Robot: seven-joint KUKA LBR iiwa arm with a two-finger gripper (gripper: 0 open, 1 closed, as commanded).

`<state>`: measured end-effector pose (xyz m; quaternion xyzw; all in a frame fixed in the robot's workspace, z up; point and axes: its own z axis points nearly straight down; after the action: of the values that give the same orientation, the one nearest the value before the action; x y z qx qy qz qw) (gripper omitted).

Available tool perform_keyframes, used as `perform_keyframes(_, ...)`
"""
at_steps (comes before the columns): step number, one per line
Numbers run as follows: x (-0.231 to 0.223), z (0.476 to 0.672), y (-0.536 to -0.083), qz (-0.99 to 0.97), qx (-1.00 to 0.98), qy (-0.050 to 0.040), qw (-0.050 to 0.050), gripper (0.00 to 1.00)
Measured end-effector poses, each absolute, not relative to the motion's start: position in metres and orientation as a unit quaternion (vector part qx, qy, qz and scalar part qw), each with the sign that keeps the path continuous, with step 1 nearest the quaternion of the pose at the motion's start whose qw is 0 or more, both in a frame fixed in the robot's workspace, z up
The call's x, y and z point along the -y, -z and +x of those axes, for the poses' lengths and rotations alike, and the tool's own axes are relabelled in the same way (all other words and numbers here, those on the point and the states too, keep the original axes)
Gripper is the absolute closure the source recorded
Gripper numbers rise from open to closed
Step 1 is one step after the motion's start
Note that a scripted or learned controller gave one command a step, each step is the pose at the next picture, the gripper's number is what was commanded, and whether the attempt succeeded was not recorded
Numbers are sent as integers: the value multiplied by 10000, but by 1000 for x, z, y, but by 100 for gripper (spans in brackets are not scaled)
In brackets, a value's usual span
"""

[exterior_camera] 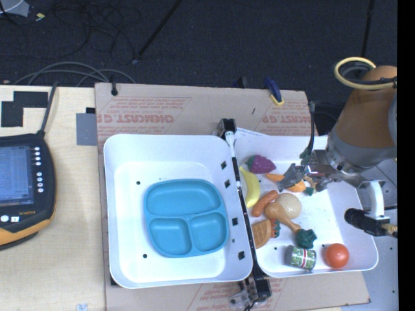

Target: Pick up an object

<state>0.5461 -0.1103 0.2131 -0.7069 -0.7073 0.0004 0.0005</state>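
- Two bins sit side by side; the claw (299,175) hangs low over the right bin (353,264), near the middle of its far half; the arm comes in across that bin's right rim.
- Whether the claw is open, and whether it has hold of anything, I cannot tell; dark parts and toys overlap there.
- An orange carrot (297,186) lies right at the claw tip, touching or just under it; its long axis seems to run roughly left-right, though it is partly hidden.
- A purple toy (261,164) lies just left of the claw, towards the far left corner; a banana (251,185) runs along the left rim, long axis near-far.
- Judged: the carrot is the nearest pick.
- Room is tight leftwards; a pale maraca (285,209) crowds the near side; bare floor opens towards the right rim.
- The left bin (123,157) carries a blue tray (185,216).
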Motion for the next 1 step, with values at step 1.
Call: perform_keyframes(1, 149, 507, -82, -7086, 7056, -18, 23, 0)
